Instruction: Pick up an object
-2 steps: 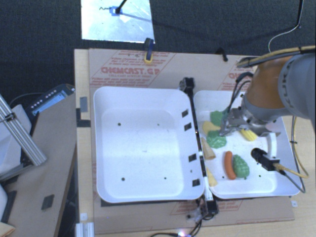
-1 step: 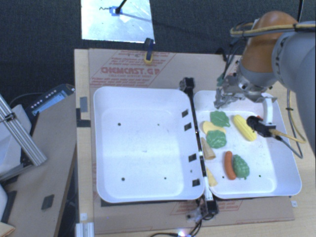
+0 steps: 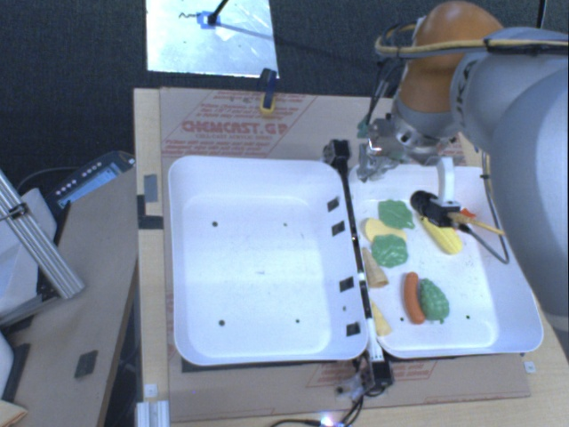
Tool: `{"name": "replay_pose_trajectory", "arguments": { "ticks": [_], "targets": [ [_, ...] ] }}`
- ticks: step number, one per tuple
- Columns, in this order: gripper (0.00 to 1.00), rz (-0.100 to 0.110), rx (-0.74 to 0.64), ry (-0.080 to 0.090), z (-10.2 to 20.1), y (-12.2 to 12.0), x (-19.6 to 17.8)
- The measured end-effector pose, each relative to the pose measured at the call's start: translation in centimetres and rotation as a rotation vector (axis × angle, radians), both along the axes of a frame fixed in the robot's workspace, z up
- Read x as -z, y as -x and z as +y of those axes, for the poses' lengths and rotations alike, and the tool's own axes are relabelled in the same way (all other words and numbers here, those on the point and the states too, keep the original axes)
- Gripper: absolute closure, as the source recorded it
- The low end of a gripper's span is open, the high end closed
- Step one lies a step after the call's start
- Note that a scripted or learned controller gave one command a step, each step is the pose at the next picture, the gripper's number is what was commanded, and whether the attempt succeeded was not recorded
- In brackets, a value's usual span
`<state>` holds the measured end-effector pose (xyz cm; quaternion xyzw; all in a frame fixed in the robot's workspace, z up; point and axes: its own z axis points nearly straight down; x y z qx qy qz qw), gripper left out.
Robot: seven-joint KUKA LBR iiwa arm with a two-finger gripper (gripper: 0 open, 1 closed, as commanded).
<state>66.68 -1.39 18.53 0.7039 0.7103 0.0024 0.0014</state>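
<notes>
From the camera view above the bench, the grey arm's gripper (image 3: 372,167) hangs over the far corner of the right shallow white bin (image 3: 480,296), close to the divider it shares with the left shallow white bin (image 3: 258,265). Whether the gripper is spread or closed cannot be told from this angle, and nothing can be seen held in it. All the objects lie in the right bin. The nearest to the gripper is a crinkled green plastic leaf (image 3: 394,213), and just beside that are a flat yellow plastic slice (image 3: 377,229) and a second green leaf (image 3: 389,251). A yellow corn-shaped toy (image 3: 443,237) lies further right, and an orange-red toy sausage (image 3: 411,297) sits touching a third green leaf (image 3: 435,300) toward the near edge. I judge the step to be the approach, with no grasp made and no target clearly chosen. The next move probably calls for travelling toward the near side, lining up above one piece and descending. The sausage's long axis runs roughly far to near, so closing across its width would suit it. The corn lies on a slant, its near end pointing right. The leaves are rounded, with no clear axis.
</notes>
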Motion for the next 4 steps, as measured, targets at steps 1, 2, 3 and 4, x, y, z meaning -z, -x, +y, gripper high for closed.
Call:
{"name": "replay_pose_trajectory", "arguments": {
  "ticks": [1,2,3,4],
  "targets": [
    [1.00,0.006,0.012,0.003,-6.1,3.7,0.1],
    [1.00,0.000,-0.005,-0.002,4.4,-0.4,0.0],
    [1.00,-0.006,0.010,0.003,-0.2,0.7,-9.3],
    [1.00,0.008,0.003,0.001,2.7,-0.1,-0.5]
  ]
}}
